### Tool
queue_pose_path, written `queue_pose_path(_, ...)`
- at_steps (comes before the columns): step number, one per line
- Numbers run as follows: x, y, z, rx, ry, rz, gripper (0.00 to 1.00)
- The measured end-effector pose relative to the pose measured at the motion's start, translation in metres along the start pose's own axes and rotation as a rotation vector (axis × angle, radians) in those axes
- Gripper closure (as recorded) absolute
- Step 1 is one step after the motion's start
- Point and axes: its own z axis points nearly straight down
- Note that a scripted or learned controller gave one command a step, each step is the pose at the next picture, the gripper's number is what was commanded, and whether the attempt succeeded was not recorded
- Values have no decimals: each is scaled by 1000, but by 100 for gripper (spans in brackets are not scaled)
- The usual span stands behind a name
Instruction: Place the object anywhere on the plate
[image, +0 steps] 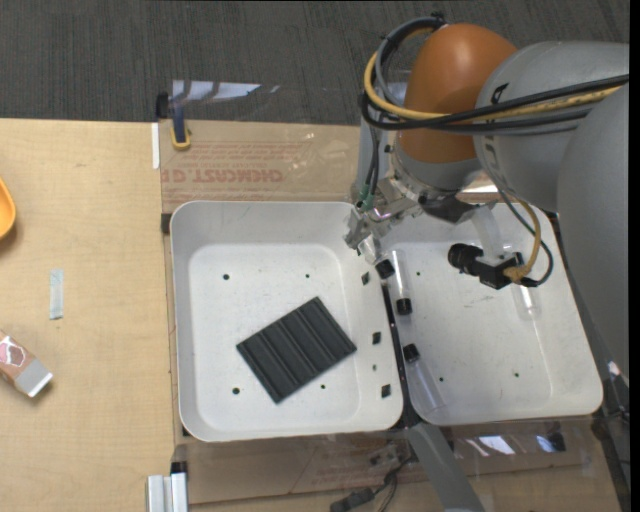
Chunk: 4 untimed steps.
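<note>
Looming closest was the grey arm (570, 150) with its orange band (450, 90), reaching in above and to the right of the dark ribbed plate (297, 348). That plate lay flat and skewed on the floor of the left bin (185, 300), with nothing resting on it. The gripper (368, 235) hung up and to the right of the plate, over the seam where the left bin met the right bin (560, 400). From where I stood I could not tell whether it was released or clenched, nor whether it carried anything. The only candidate I could see for the object was a faint clear sliver (526, 298), well to the right of the plate on the right bin's floor, and I was not sure of it. If that was the thing, I judged it light, stiff and slick, hard to spot against the white and likely to skid when nudged. It looked best pinched across its narrow width near the middle, squarely from above, so it would not pivot or slip out on the way to the plate.
</note>
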Motion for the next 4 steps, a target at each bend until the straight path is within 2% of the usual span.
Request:
queue_pose_path(1, -19, 24, 19, -1, -1, -286, 100)
queue_pose_path(2, -36, 8, 19, -1, 1, -590, 100)
queue_pose_path(3, -3, -60, -43, -3, -1, -932, 100)
queue_pose_path(4, -40, -99, -48, -5, -2, -1356, 100)
